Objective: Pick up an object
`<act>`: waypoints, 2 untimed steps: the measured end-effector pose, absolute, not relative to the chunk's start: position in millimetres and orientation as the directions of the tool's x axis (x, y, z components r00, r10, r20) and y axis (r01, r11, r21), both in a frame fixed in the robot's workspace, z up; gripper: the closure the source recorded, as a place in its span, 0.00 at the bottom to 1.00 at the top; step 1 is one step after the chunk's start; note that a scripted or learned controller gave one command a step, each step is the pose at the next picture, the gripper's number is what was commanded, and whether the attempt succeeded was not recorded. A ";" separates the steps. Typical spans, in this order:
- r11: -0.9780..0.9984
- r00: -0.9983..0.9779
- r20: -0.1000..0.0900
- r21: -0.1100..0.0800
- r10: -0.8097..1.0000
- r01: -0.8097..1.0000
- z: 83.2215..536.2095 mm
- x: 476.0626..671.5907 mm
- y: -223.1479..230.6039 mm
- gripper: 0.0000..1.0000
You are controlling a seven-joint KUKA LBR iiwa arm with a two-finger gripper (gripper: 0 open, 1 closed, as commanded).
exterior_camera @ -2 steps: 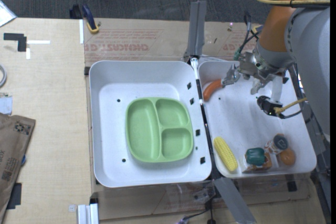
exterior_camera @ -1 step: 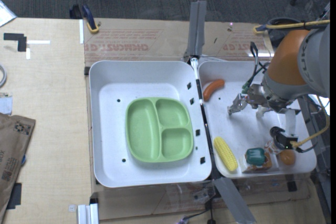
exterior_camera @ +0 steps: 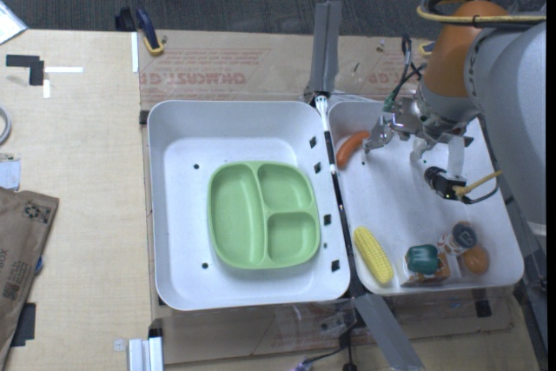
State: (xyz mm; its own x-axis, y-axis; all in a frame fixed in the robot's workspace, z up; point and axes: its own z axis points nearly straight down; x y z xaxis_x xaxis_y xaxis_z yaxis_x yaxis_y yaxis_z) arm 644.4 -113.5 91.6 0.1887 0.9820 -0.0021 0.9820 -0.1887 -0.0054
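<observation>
Alignment matters most here: the gripper (exterior_camera: 380, 135) hovers in the right bin (exterior_camera: 391, 204), near its far-left corner, just beside an orange piece (exterior_camera: 350, 148), perhaps a carrot, lying slantwise against the wall. Whether the gripper is spread or pressed together I cannot tell. A sound grasp would cross the piece's narrow width, clear of the bin wall crowding it. Well apart, along the near edge, lie a corn cob (exterior_camera: 372, 256), a teal item (exterior_camera: 423, 257) and an orange ball (exterior_camera: 474, 260). The left bin (exterior_camera: 174, 187) holds a green divided plate (exterior_camera: 263, 215).
</observation>
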 end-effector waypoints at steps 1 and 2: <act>-0.298 0.298 -0.002 -0.007 0.955 0.955 87.7 543.2 -113.9 0.00; -0.198 0.198 -0.002 -0.005 0.980 0.980 88.1 641.6 -121.6 0.00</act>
